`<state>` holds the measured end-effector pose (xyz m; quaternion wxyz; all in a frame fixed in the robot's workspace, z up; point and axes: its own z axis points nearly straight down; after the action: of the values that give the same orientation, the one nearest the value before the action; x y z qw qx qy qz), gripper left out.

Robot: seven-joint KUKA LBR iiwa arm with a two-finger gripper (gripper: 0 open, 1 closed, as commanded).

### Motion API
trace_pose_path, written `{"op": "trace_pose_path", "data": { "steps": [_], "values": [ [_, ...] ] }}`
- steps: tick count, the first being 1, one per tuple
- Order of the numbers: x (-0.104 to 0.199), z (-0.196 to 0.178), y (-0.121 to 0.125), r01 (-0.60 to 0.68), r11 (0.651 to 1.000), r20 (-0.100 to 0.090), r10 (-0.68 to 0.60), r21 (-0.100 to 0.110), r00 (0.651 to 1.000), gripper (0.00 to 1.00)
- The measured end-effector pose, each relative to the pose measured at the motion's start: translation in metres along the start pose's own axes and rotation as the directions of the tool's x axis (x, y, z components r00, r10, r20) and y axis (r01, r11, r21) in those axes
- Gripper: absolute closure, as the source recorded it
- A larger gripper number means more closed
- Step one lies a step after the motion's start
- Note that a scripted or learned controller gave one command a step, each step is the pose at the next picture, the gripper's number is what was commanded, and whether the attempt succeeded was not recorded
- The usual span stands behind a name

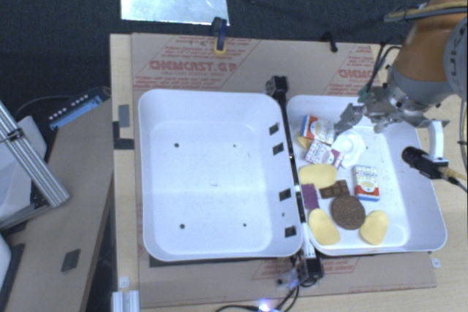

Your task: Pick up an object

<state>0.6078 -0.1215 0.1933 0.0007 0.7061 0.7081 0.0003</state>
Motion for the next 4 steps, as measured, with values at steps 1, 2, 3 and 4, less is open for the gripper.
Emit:
{"op": "trace_pose_path", "data": {
  "steps": [1,2,3,4],
  "values": [
    [0.107,-0.006,0.029,0.011,1.000,-0.004,-0.011,-0.003,1.000,0.00],
    [0.100,-0.017,0.029,0.003,1.000,-0.002,-0.003,-0.004,1.000,1.00],
    [0.153,-0.117,0.064,0.007,1.000,-0.002,-0.007,-0.012,1.000,1.00],
    [0.172,-0.318,0.015,0.005,1.000,-0.003,-0.005,-0.020,1.000,1.00]
  ]
}}
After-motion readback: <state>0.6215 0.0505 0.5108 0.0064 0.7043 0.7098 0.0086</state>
